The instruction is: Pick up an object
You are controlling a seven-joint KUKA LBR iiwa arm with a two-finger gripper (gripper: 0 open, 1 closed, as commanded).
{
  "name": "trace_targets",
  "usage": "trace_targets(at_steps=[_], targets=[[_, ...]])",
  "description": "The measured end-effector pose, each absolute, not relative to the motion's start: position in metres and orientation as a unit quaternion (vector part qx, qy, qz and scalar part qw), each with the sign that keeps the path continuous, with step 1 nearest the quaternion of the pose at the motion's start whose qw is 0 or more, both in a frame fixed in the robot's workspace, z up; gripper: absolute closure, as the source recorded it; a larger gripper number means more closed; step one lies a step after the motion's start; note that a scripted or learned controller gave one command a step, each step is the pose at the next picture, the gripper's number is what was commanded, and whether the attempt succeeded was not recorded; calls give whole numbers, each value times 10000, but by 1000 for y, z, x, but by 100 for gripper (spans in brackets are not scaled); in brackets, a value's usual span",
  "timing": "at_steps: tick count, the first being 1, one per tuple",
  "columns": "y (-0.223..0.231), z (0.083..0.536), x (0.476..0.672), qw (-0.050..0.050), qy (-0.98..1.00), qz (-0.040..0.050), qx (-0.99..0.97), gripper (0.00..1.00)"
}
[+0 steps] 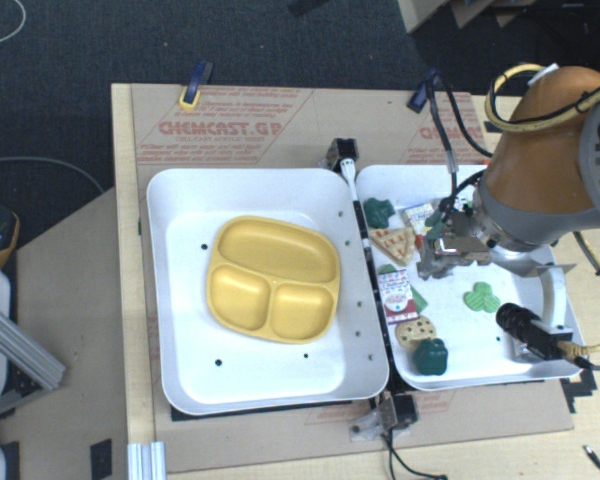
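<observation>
Low over the right bin [540, 373] hangs the pincer [438, 255]; whether it is apart or together, I cannot tell, and I see nothing held in it. Just to its left lies a pizza slice toy [391, 243], and above that a dark green toy [379, 211]. Below and left of it are a red-white packet [394, 290], a cracker-like piece [414, 330] and a dark green pepper-like toy [429, 357]. To its lower right lies a light green toy [480, 296]. Far to the left, the other bin [180, 298] holds a yellow divided plate [272, 278].
</observation>
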State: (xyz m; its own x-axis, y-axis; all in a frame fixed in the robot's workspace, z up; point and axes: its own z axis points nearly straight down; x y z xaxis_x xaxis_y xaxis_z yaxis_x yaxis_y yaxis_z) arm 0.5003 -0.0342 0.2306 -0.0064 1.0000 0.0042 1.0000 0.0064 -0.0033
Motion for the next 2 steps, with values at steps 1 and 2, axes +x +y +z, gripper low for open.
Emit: trace_targets(at_steps=[1,2], targets=[[-38,229,494,17,-7069,7,-7073,100],[-46,219,511,-7,-7069,1,-7073,100]])
